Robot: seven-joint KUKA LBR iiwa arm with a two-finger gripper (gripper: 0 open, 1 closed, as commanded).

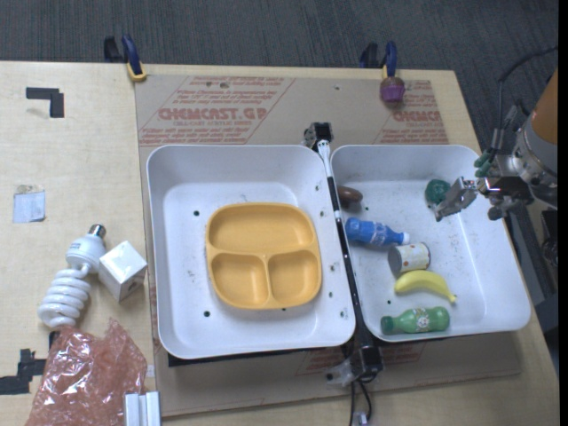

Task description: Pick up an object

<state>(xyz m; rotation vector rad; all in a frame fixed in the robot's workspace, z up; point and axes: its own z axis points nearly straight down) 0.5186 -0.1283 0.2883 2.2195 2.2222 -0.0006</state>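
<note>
Pincer (463, 195) first: you see it hanging at the right bin's (497, 313) upper right, beside a dark green rounded object (437, 189), and you cannot tell from this angle whether it is released or clenched; nothing shows between its tips. In that white shallow bin you find a blue plastic bottle (374, 232) lying on its side, a small brown object (350, 196) near the dividing wall, a white and red cup (409, 257) tipped over, a yellow plastic banana (425, 284) just below the cup, and a green plastic bottle (415, 320) lying along the near wall. The left bin (169, 238) carries a yellow three-compartment tray (264, 255). On the tabletop (71, 176) to the left you see a white spiral light bulb (71, 282).
</note>
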